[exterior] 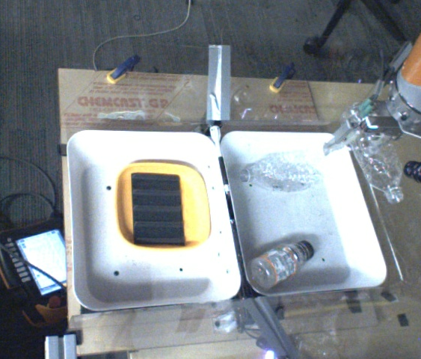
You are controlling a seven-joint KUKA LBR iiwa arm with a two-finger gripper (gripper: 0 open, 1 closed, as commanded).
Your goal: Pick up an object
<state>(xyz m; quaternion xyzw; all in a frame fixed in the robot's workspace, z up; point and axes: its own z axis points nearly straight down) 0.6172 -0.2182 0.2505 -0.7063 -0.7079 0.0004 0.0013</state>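
My gripper (pixel 357 140) hangs above the right bin's (pixel 330 215) far right corner, under the orange-banded wrist. A clear crinkled plastic bottle (pixel 380 169) dangles from it, gripped at its upper end between the fingers and reaching out over the bin's right rim. Down in the right bin, a second clear crumpled bottle (pixel 281 173) lies near the back. A bottle with a dark cap and a label (pixel 281 262) lies near the front. The left bin (pixel 90 200) holds a yellow block with a black ribbed top (pixel 162 206).
A metal divider post (pixel 218 88) stands at the back between the bins. Two blue-and-yellow clamps (pixel 123 68) (pixel 283 75) sit on the wooden board behind them. A tablet and cables (pixel 34 256) lie on the floor to the left.
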